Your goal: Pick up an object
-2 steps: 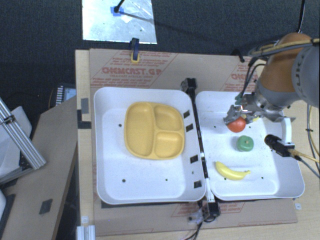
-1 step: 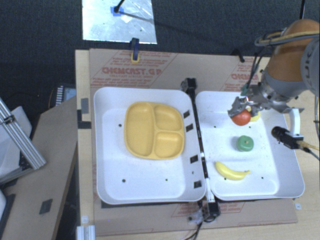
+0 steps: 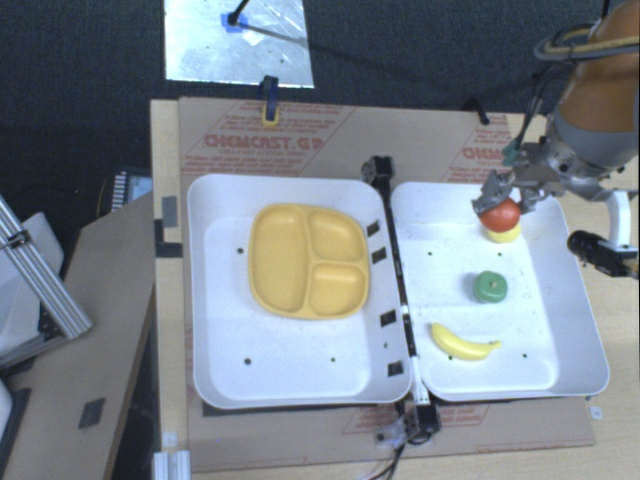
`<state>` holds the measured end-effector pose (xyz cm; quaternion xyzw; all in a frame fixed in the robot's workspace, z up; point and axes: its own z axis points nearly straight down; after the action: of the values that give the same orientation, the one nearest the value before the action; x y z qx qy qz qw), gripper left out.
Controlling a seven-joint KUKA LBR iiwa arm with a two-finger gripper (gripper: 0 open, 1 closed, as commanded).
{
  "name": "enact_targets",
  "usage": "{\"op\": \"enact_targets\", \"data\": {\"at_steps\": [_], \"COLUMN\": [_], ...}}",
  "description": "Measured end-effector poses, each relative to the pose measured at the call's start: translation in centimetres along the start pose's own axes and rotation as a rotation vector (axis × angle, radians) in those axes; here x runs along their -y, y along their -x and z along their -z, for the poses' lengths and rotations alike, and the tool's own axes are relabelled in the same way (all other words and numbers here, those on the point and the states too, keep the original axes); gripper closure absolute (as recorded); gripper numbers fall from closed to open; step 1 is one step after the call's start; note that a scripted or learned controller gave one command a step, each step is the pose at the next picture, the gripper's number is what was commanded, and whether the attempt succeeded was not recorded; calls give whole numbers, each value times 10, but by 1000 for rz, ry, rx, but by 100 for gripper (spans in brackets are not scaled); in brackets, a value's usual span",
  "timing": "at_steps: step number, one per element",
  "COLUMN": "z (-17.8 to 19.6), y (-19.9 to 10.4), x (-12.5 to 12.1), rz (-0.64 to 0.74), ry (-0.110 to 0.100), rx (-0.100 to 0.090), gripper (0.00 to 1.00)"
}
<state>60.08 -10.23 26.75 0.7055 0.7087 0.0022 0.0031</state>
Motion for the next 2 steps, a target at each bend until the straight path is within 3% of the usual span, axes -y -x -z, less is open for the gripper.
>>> {"op": "enact_targets", "data": {"at_steps": [1, 2], "z": [-12, -11], "y": [-48, -103], "x": [7, 31], "rz": [4, 6], "ry": [-7, -8], "rx": [-2, -4], "gripper": [100, 100]}}
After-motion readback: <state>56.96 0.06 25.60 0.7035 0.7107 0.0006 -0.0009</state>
